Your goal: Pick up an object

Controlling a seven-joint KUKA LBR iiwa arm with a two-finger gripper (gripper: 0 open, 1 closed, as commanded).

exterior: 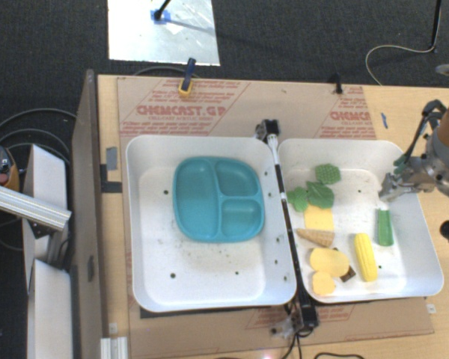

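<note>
Yellow slices [328, 270], corn [365, 256], green stick [384, 226] crowd beneath hand [393, 186].

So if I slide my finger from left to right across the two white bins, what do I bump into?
Teal divided plate → black divider clip strip between the bins → yellow cheese slice → yellow corn cob → green cucumber → gripper at the right bin's edge.
</note>
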